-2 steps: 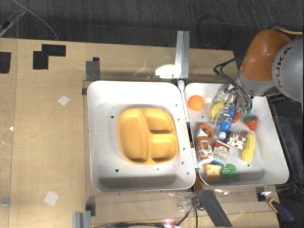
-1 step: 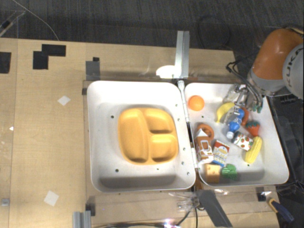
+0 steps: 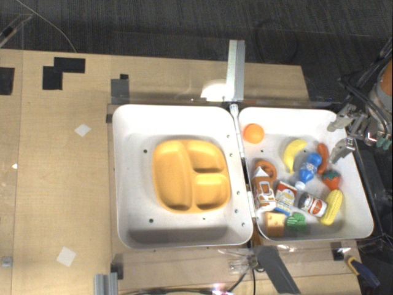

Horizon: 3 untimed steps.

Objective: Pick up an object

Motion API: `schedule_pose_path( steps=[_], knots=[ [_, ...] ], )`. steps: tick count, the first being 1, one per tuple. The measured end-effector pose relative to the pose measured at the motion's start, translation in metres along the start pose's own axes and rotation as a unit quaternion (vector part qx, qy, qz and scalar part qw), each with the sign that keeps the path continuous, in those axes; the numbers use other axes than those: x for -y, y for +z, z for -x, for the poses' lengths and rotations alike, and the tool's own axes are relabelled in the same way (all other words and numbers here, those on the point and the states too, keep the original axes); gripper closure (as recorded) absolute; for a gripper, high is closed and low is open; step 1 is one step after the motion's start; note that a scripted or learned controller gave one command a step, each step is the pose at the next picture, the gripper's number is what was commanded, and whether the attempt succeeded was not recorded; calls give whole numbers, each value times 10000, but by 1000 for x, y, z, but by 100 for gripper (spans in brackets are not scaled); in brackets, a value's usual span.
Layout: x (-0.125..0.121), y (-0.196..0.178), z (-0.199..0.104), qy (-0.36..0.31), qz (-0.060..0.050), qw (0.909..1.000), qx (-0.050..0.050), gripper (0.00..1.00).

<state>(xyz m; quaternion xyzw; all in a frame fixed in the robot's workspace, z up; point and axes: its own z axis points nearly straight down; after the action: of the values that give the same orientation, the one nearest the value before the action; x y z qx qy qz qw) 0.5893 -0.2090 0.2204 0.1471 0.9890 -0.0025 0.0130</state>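
We find the tool [image 3: 345,135] hovering over the right bin's [image 3: 362,223] far right edge, its two fingers spread apart with nothing between them. The nearest candidates lie just below and left of it: a blue bottle [image 3: 307,168], an orange carrot-like piece [image 3: 323,153] touching the bottle, and a yellow banana [image 3: 295,153] just beside them.

To do this step well, we judge we should pick a piece with free space on two sides. The orange ball [image 3: 253,133] sits apart from the heap near the bin's far left corner, but being round it may slip. The banana's outer curve is open, so we would straddle it across its narrow width and descend straight.

The heap nearer the front is crowded: a corn cob [image 3: 333,205], a red tomato-like piece [image 3: 331,180], a small can [image 3: 312,205] and cartons [image 3: 265,191] touch one another, so fingers could wedge there. The left bin [image 3: 129,165] holds a yellow divided tray [image 3: 190,174], well apart on the tabletop [image 3: 55,183].
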Motion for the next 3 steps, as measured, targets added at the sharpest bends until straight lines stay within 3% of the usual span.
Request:
schedule_pose_path(
  steps=[1, 2, 3],
  knots=[
    [-29, 98, -7, 1362, -1, 9906, -113, 0],
    [-81, 133, 20, 2274, 2, 9738, -78, 0],
    [-72, 57, 57, 830, 9, 9965, -58, 0]
  ],
)
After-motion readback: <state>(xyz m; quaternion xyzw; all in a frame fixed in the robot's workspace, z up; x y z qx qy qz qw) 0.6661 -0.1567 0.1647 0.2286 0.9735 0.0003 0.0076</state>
